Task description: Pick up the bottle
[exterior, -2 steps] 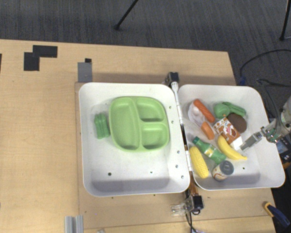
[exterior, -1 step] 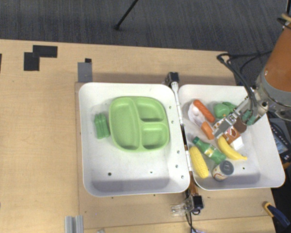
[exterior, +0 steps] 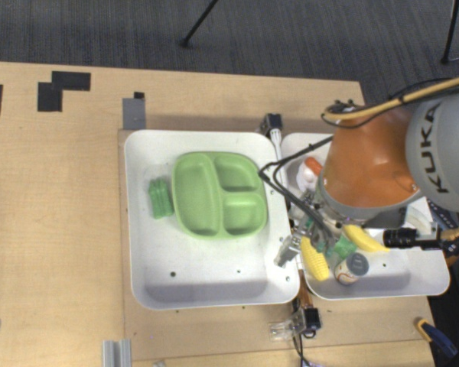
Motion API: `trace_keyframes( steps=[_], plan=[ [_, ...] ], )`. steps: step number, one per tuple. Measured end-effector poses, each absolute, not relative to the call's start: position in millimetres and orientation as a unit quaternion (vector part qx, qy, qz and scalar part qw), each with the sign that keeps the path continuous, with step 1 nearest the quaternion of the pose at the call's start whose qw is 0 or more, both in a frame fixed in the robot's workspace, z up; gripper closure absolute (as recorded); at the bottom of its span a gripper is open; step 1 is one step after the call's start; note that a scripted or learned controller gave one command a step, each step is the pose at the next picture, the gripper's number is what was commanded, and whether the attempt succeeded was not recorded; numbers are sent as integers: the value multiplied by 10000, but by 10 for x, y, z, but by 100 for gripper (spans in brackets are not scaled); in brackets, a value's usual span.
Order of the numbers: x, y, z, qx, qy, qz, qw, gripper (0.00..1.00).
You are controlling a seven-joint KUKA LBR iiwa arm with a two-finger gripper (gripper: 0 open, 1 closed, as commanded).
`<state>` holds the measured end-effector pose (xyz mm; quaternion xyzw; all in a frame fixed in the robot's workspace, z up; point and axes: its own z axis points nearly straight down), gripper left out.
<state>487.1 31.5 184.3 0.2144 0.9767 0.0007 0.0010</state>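
Observation:
In the right bin [exterior: 413, 285], a small green bottle [exterior: 343, 252] with a grey cap [exterior: 357, 264] lies near the front wall, between a yellow corn cob [exterior: 314, 259] and a banana [exterior: 361, 239]. My gripper [exterior: 291, 249] hangs low over the divider between the two bins, just left of the corn and a short way left of the bottle. The orange wrist band [exterior: 367, 163] covers much of the right bin. A white item with an orange top [exterior: 310, 170] peeks out at the back of that bin, half hidden by the arm.
The left bin [exterior: 206, 285] holds a green divided plate [exterior: 218, 193] and a green ridged cup [exterior: 161, 198] lying by its left wall. Black cables [exterior: 279, 182] loop from the wrist over the bin divider. Tripod legs [exterior: 206, 10] stand on the carpet behind the bench.

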Motion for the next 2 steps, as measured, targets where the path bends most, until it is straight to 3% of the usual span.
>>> trace_keyframes(
  steps=[1, 2],
  plan=[
    [4890, 321, 1953, 2144, 9767, 19, 36, 100],
    [4883, -55, 2890, 1345, 9909, 7, 38, 100]
  ],
)
